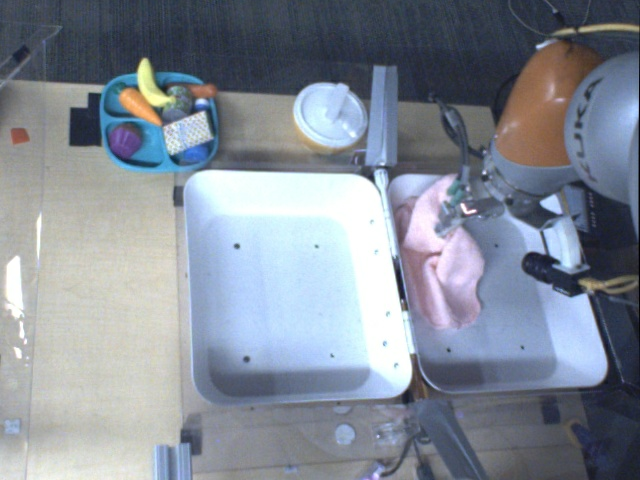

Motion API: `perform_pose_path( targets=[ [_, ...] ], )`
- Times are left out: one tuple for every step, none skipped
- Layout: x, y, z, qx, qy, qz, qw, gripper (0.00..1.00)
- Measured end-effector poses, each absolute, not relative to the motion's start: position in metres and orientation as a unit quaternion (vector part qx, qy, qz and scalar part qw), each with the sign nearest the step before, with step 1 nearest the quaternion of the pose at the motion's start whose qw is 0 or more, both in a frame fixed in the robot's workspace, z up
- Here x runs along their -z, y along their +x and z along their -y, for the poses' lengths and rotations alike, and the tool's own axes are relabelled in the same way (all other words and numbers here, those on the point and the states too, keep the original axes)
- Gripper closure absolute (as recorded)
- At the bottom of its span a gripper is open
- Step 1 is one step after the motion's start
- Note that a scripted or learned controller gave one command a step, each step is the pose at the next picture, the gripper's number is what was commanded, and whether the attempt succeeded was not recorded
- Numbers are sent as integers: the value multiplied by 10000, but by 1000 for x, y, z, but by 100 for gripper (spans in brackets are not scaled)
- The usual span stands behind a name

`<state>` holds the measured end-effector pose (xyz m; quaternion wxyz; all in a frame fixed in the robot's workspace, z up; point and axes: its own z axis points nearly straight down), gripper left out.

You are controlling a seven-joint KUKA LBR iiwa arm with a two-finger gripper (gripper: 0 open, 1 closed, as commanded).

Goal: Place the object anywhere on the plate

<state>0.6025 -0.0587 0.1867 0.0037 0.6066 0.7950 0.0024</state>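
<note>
At the far left of my feed, on the pale wooden bench (90,298), I see a small orange square (20,136) near the edge and a black patch (85,125) just beside a blue divided plate (160,123). That plate carries toy food: a yellow banana (152,85), an orange carrot (138,106), a purple piece (124,140) and a speckled sponge-like block (190,131). Moving right along the back of the bench, I find a round white-lidded cup (331,115) with a yellow rim, standing just beside an upright grey metal post (381,118). Below these sits the left white bin (290,288), its floor bare apart from a few small dark dots. Touching it on the right is the right white bin (520,353), where a pink cloth (443,258), the task's object, lies crumpled against the left wall, well apart from the plate. Over the cloth's upper right corner I see the gripper (462,206), reaching in from the right on the grey arm (600,118) with its orange band (545,98); it looks to be touching the fabric, but I cannot tell how wide the pincer stands or whether any cloth sits inside it. A black cable fitting (550,271) lies over the bin to the right of the cloth. Beyond the bench, dark carpet (260,13) runs across the top.
</note>
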Motion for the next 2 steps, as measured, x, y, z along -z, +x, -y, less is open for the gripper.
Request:
perform_pose_path(
  targets=[
    [-226,605,57,-29,6038,-7972,44,100],
    [-221,609,11,-20,4312,-9022,38,100]
  ],
)
